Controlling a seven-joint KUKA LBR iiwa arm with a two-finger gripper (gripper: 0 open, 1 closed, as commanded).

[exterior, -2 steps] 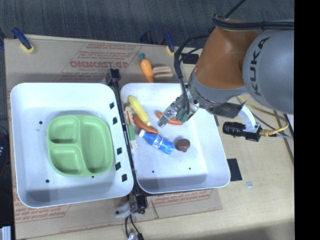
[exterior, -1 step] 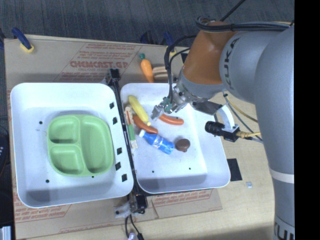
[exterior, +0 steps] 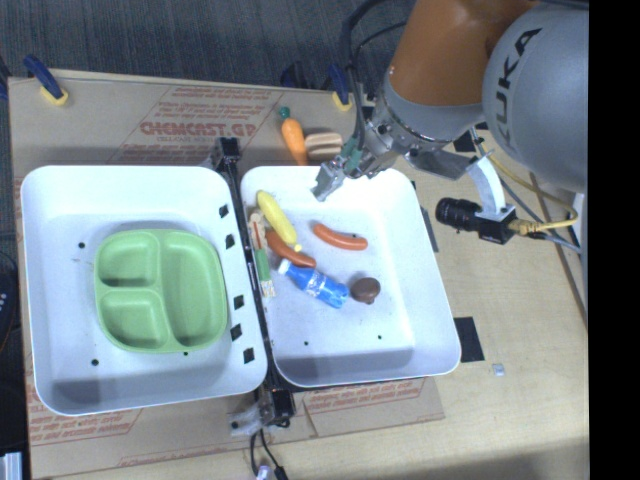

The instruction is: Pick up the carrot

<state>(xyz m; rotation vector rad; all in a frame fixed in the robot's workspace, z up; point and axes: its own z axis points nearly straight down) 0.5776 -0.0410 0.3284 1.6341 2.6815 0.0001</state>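
Looming large at the upper right, the grey arm (exterior: 530, 58) reaches over the right bin (exterior: 425, 298). Its gripper (exterior: 338, 180) hangs above that bin's far edge, fingers apart, grasping nothing. The carrot (exterior: 293, 138) lies outside the bin, on the bench beyond its far rim. A green plate (exterior: 160, 290) sits in the left bin (exterior: 50, 268).
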